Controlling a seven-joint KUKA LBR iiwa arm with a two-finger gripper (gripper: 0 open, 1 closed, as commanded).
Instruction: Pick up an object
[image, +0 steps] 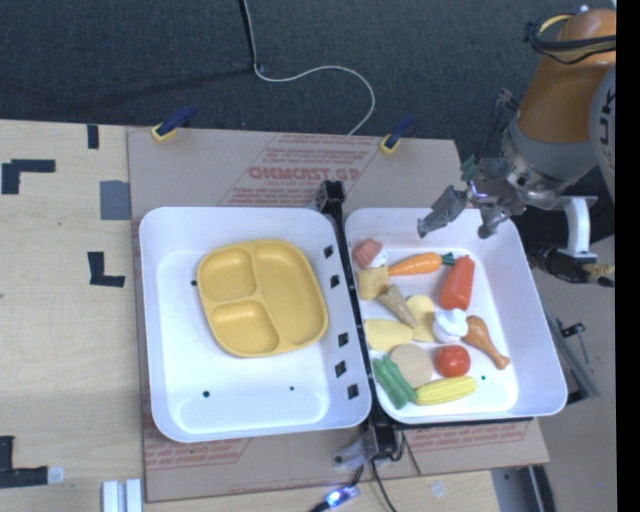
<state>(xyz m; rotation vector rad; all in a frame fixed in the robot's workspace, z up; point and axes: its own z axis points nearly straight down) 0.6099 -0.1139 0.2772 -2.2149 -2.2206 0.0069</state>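
I see arm reaching in from right, claw (464, 214) spread open w/ nothing in it, above right bin's (532, 300) far edge, near carrot (414, 265) & red pepper (457, 284).

**One Eye Above Me**

A single fixed camera watches me from above the surface (60, 300), looking down at a slant. It sits far enough back to take in both bins (165, 330) whole, side by side, with the cardboard under them. My arm (565, 100) enters its frame from the right, top corner.
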